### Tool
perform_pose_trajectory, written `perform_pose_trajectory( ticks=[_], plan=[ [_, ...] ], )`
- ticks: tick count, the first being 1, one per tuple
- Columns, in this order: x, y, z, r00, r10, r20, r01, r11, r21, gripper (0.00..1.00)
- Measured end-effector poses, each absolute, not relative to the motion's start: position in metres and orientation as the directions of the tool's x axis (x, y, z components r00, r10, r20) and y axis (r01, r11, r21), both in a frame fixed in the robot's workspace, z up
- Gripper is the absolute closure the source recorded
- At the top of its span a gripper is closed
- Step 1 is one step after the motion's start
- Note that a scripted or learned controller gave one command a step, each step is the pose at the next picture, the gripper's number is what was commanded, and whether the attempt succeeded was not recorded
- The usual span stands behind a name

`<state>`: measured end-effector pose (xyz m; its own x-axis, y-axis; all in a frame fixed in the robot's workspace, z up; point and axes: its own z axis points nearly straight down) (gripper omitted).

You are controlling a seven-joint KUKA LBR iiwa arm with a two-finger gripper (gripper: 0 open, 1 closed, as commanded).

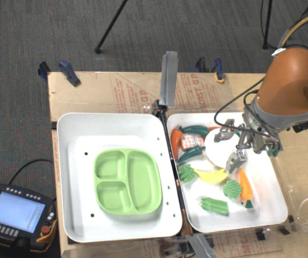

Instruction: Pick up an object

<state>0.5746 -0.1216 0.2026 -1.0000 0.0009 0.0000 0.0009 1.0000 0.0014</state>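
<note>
The right bin (274, 206) holds several toy foods: a yellow banana (212, 176), a round green vegetable (231, 188), an orange carrot (245, 184), a bunch of green beans (214, 205), a small broccoli (186, 172), a red-labelled can (191, 141), a dark green cucumber (195, 129) and a white plate (216, 150). My gripper (230, 147) hangs over the plate's right side, above the banana. It is open, its fingers (235, 160) spread apart with nothing between them.
The left bin (70, 144) holds a light green divided tray (128, 181). A grey post (169, 82) stands behind the gap between the bins. A teach pendant (16, 214) lies off the bench at lower left. Clamps sit along the back edge.
</note>
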Motion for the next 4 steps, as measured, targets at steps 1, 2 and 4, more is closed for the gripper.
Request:
perform_pose_trajectory(
  ticks=[1, 2, 4],
  plan=[
    [0.522, -0.165, 0.095, -0.998, -0.067, 0.009, -0.067, 0.998, 0.005, 0.0],
    [0.527, -0.163, 0.11, -0.997, -0.076, -0.002, -0.076, 0.997, 0.002, 1.0],
    [0.507, -0.167, 0.087, -0.999, 0.036, 0.002, 0.036, 0.999, 0.002, 0.0]
  ],
)
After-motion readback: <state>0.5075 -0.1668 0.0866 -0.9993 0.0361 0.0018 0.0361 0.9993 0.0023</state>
